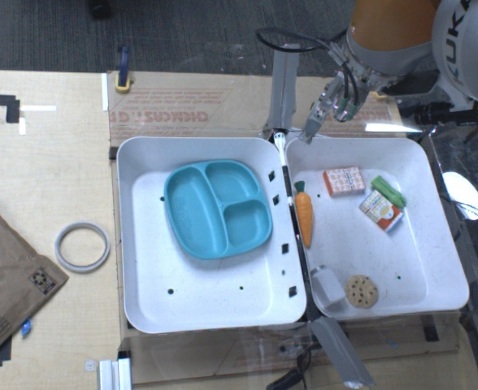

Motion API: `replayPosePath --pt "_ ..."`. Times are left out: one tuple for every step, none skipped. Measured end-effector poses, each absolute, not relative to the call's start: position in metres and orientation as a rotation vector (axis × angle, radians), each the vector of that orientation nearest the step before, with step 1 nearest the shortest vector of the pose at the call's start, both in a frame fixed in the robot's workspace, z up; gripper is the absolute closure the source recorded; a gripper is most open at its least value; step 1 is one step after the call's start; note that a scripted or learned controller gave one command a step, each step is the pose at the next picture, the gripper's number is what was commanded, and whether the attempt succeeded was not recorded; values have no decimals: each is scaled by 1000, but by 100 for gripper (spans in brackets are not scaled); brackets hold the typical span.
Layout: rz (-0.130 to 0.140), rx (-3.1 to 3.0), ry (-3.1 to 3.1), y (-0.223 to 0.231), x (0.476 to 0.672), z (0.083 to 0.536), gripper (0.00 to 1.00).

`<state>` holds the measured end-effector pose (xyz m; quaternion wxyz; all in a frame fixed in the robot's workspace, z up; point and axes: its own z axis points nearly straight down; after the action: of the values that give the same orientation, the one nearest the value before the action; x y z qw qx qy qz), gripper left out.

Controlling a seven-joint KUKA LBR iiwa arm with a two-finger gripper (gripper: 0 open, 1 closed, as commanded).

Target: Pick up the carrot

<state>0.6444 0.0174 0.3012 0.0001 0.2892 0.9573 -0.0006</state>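
The carrot lies in the right bin, hard against its left wall, just beside the divide between the two bins; its green top points toward the far rim and its orange tip toward the near one. The end effector hangs above the far left corner of that same bin, near the rim, well apart from the carrot and tilted down to the left from the grey arm with its orange band. Whether it is wide or narrow I cannot tell, since the tip is small and blurred against the cardboard behind it; nothing shows between its tips. Also in the right bin are a small red and white box near the far side, a green item touching a red and white carton to its right, and a round cookie near the front rim. The left bin holds a blue divided plate with three compartments. On the bench to the left lies a roll of tape, and a brown cardboard box sits at the left edge.
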Motion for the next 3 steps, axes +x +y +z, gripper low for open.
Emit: replayPosePath --pt "-4 912 3007 16 646 307 100" --pt "1 102 3141 -36 634 305 100" --pt "2 -204 3137 -6 604 292 100"
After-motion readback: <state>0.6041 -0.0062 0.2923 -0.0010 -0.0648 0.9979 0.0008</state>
